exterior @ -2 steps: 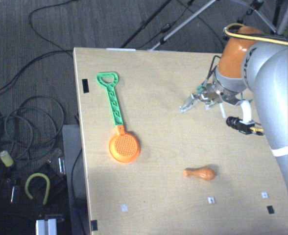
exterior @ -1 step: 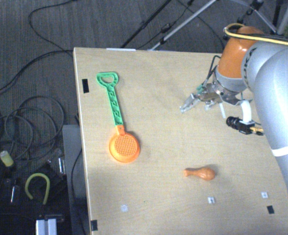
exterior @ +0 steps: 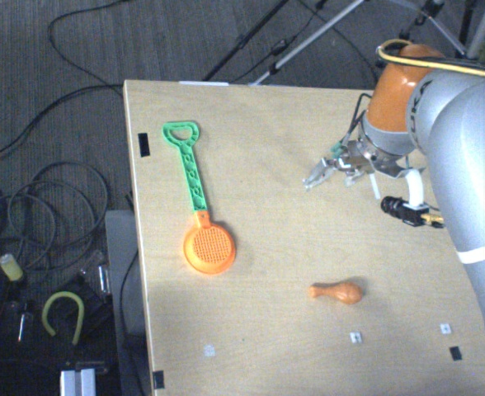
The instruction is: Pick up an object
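A toy skimmer lies on the tan bench top point(exterior: 267, 122) at the left, its green handle point(exterior: 192, 170) running down to a round orange mesh head point(exterior: 209, 248). A small orange drumstick-shaped toy point(exterior: 339, 291) lies lower, right of the middle. My gripper point(exterior: 318, 174) hangs over the bench at the right, pointing left, well above and apart from the drumstick and far right of the skimmer. Its thin fingers point(exterior: 312, 181) stand spread, open, with nothing between them. The grey arm with its orange band point(exterior: 395, 97) covers the right side.
Small markers point(exterior: 355, 337) dot the bench's lower right, and a black tag point(exterior: 143, 144) sits by its left edge. Cables point(exterior: 36, 205) and a green hook point(exterior: 61, 312) lie on the floor to the left. Stand legs point(exterior: 325, 23) cross behind the bench.
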Controlling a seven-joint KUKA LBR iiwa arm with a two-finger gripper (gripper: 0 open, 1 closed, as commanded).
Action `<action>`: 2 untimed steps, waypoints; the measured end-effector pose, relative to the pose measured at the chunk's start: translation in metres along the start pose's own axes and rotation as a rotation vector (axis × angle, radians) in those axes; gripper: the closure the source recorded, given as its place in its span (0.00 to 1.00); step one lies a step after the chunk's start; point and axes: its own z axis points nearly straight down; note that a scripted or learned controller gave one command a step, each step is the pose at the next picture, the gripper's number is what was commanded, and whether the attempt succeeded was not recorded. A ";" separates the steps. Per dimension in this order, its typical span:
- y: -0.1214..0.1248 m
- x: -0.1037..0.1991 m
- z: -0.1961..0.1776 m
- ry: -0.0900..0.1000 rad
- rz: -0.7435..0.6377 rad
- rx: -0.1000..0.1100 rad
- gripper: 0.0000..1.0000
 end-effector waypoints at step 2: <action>0.000 0.000 0.000 0.000 0.000 0.000 0.00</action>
